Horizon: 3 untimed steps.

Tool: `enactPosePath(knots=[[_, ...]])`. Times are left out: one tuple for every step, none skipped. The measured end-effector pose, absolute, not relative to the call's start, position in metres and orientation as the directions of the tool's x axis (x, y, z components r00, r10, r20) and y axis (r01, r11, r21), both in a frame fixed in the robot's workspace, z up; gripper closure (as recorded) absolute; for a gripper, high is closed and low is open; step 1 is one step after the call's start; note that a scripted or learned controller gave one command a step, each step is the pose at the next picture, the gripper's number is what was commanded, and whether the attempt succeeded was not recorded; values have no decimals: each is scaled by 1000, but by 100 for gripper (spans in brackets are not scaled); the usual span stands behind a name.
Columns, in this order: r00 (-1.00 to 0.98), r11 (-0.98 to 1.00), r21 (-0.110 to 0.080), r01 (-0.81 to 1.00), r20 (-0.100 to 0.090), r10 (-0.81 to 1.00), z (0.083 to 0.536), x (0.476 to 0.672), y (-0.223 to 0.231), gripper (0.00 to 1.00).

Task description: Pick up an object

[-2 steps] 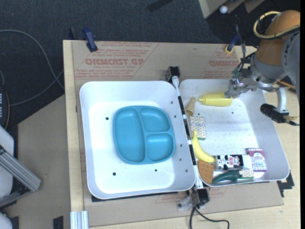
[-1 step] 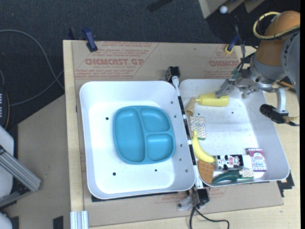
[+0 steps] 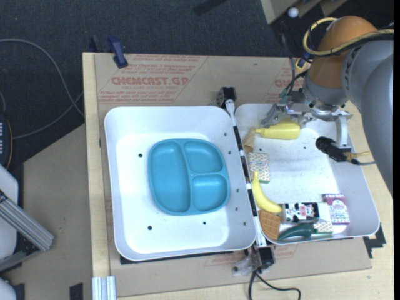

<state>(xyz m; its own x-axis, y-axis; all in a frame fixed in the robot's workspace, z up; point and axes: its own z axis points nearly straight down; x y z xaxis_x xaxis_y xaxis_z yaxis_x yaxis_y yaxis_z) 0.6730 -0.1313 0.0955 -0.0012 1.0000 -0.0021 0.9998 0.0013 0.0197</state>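
One banana (image 3: 263,195), one blue plate (image 3: 187,175) (three compartments).

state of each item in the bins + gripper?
blue divided plate: upright, flat in left bin
yellow bottle: on its side, right bin, under the gripper
banana: lying at right bin's left wall
small cartons: lying flat, front edge

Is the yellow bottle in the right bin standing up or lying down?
Lying down: the yellow bottle rests on its side, lengthwise across the right bin.
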Motion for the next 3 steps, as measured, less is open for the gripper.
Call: enactPosePath(knots=[[-2, 2, 23, 1000, -4, 1000, 107, 674, -131, 100], [1, -1, -3, 1000, 0, 1000, 85, 659, -146, 100], [0, 0, -2, 1000, -1, 1000, 85, 660, -146, 0]])
